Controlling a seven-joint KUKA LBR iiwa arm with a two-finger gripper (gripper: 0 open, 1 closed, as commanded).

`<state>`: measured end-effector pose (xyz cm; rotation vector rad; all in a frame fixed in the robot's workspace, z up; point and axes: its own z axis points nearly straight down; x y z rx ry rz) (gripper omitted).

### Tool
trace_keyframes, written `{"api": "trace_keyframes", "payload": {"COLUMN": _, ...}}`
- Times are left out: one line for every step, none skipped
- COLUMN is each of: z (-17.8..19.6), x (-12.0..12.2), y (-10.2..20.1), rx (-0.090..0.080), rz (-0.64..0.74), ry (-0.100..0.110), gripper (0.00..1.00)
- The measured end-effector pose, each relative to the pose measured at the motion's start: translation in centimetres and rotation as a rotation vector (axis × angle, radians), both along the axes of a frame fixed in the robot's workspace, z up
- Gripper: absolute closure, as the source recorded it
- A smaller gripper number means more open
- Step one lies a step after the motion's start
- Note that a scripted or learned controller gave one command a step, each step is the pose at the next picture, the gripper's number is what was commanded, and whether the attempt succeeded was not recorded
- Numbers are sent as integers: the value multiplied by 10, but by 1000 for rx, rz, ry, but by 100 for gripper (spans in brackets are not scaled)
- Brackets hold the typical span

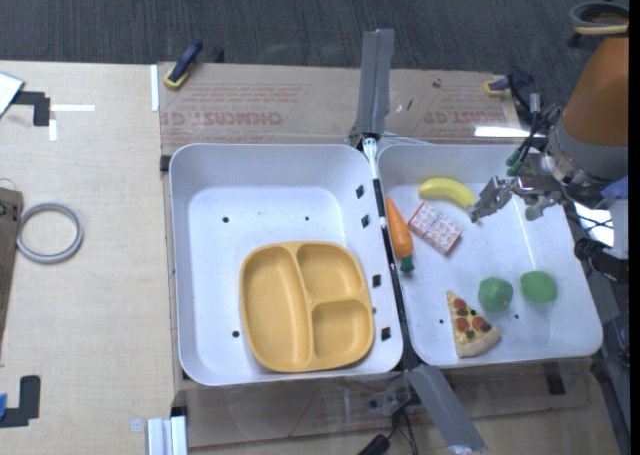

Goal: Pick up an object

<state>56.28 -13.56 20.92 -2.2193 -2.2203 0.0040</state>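
Two white bins (190, 273), one yellow plate (305, 305), one banana (446, 190), one carrot (399, 229), two green balls (495, 293), tool (492, 200) released, grasping nothing.

Surface and material findings, bench and both bins

Bins (190, 273) smooth white plastic, slight sheen; divided plate (305, 305) matt yellow plastic; banana (446, 190) and carrot (399, 229) glossy plastic; bench top (80, 323) pale, wood-look, matt; cardboard sheet (270, 113) matt, upper centre; tape roll (47, 232) at left.

Tape roll (47, 232) sits on the wood bench (90, 323), far left, well apart from bins. Blue clamps at cardboard's (270, 115) back corners: one left (184, 64), one right (519, 84). Grey divider post (375, 81) upright btwn bins.
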Motion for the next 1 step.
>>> {"api": "trace_keyframes", "payload": {"z": -85, "x": 69, "y": -18, "rx": -1, "rz": 139, "ry": -3, "gripper": 0}}
